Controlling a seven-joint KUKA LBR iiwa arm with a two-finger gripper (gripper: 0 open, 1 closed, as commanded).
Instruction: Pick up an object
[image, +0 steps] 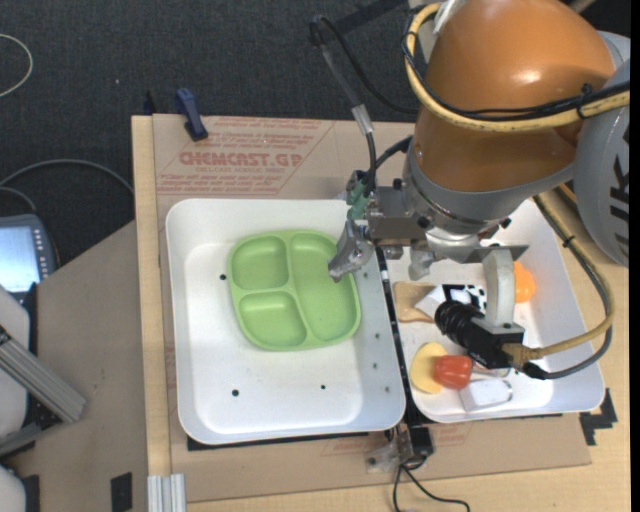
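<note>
1. Several small things, a red round piece (453, 370), a yellow piece (428, 358) and a white block (488, 394), are crowded at the near end of the right bin (575, 395). They lie under the wrist and could be knocked by a careless descent.
2. Just beyond, the gripper (345, 262) is poised at the right rim of the green divided plate (285, 295) in the left bin (200, 380), close beside the shared wall.
3. A slip is judged likely, since only the plate's thin rim could be caught. The wall might also be struck.
4. Whether the gripper is spread or closed cannot be told, and nothing is seen held.
5. Farther back, the orange band (500, 100) is hung above the right bin, with the wrist turned down and leftward.
</note>
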